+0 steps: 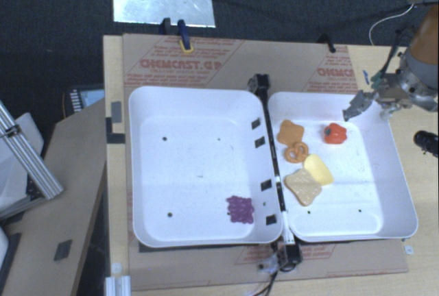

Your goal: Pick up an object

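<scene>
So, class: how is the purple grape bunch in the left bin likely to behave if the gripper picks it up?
The purple grape bunch looks like a small toy, so probably light. Its bumpy surface may give the fingers uneven purchase. It lies flat near the left bin's front wall, so it seems unlikely to roll.

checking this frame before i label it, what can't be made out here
- Gripper, camera view: small and blurred, so open or shut cannot be told.
- Arm: cut off by the right edge.
- Purple object in the left bin: too small and soft to identify.
- Pretzel-like piece: fine shape unclear.
</scene>
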`<state>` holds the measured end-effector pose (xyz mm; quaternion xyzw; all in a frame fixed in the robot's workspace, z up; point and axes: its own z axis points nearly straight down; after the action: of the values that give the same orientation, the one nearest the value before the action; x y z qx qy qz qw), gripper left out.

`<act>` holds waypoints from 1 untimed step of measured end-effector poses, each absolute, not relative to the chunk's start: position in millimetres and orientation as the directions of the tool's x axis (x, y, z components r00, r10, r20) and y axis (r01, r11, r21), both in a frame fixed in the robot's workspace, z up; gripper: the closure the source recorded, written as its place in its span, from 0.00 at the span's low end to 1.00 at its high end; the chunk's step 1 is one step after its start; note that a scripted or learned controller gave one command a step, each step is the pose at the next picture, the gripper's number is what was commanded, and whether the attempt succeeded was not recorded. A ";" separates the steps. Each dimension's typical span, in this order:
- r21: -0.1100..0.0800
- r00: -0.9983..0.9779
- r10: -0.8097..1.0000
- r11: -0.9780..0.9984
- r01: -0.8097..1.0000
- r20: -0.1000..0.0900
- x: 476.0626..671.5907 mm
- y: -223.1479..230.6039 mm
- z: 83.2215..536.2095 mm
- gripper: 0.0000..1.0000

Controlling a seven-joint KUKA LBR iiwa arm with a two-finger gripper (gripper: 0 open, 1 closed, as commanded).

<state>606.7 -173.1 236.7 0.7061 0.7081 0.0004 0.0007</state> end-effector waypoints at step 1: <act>0.010 -0.007 1.000 0.007 1.000 -0.003 672.0 -192.4 253.6 0.00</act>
<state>672.0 -192.4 253.6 0.7048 0.7094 0.0025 0.0046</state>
